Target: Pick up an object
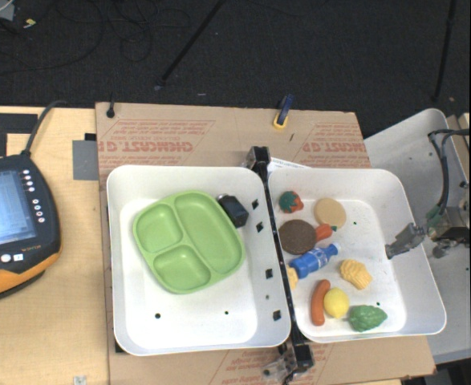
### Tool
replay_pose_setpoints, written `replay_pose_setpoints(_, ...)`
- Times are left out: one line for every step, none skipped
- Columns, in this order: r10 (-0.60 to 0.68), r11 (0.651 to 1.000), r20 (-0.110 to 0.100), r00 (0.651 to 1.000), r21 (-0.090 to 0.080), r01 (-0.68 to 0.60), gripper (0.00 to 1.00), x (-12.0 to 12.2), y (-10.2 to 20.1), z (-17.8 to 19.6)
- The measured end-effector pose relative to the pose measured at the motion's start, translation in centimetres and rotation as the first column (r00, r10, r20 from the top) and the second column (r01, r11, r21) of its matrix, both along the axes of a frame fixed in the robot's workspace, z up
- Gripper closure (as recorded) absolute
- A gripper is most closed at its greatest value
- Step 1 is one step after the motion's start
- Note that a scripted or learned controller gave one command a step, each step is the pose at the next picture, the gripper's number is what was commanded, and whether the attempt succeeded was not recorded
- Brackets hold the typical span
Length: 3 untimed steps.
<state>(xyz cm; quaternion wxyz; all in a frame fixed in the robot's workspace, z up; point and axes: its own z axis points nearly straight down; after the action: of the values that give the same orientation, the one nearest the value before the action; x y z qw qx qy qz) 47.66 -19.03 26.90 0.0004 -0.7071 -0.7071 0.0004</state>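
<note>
**Crowded bin, end effector at the rim**

The right bin point(412, 215) holds the candidates in a tight cluster toward its nine o'clock side: brown disc point(297, 236), blue bottle point(313, 260), tan disc point(329, 212), green leafy piece point(367, 318), corn cob point(355, 274), red sausage point(320, 301) touching the lemon point(336, 303). Such crowding could make a descent nudge a neighbour or close on two items at once, and round pieces may roll free. The end effector point(404, 241) sits at the bin's three o'clock rim, nothing visible between its parts; whether it is spread or pressed together I cannot tell. In the left bin point(131, 311) lies a green divided plate point(188, 241). The cardboard sheet point(151, 135) under the bins, on the worktop, carries upside-down red print, apparently "CHEMCRAFT G.P."
</note>
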Motion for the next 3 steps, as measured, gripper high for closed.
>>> replay_pose_setpoints(-0.001, 1.0, -0.002, 1.0, 0.001, 0.001, 1.0, 0.0, -0.1, 1.0)
replay_pose_setpoints(0.001, 1.0, 0.02, 1.0, -0.005, -0.001, 1.0, 3.9, 2.3, -16.2)
replay_pose_setpoints(0.009, 1.0, 0.005, 1.0, 0.003, -0.009, 1.0, 3.3, 12.8, -7.1)
